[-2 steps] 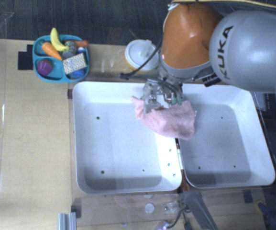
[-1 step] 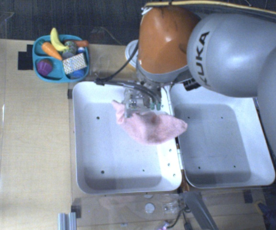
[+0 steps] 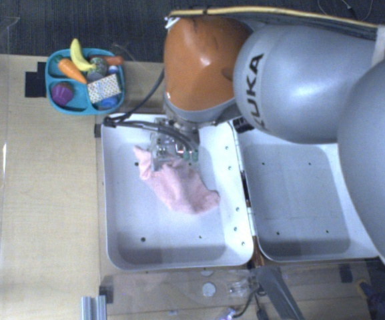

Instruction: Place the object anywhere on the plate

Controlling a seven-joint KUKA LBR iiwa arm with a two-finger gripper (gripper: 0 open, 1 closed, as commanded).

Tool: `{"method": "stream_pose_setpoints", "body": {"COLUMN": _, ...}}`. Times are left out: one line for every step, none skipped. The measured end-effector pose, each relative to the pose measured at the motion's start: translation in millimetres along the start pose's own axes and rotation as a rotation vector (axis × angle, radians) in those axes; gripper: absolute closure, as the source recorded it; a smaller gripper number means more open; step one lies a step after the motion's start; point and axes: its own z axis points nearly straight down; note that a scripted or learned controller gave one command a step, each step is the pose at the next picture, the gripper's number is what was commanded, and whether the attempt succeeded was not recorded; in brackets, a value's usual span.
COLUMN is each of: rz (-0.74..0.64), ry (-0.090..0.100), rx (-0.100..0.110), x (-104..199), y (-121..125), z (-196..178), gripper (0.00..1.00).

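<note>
My claw [image 3: 172,149] hangs low over the left bin [image 3: 122,245], directly above the upper end of the pink cloth [image 3: 179,185], which lies crumpled on the bin floor and trails away below and to the right of the claw. Whether my fingers stand apart or are pinched on the fabric I cannot tell; the wrist hides them. I judge this to be the grasping step: the cloth is not yet lifted. The blue plate [image 3: 51,85], a divided tray carrying toy food, sits on the bench up and to the left of the claw, outside the bin. The next move calls for a firm pinch, a clean lift over the bin wall, then travel up-left. Readable writing: "UKA" on my grey arm [image 3: 299,72], the first letter hidden.
</note>
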Motion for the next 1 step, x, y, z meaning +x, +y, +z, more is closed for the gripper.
{"method": "stream_pose_setpoints", "body": {"rz": 0.0, "ry": 0.0, "rx": 0.0, "x": -0.2, "y": -0.2, "z": -0.4, "gripper": 0.0}}
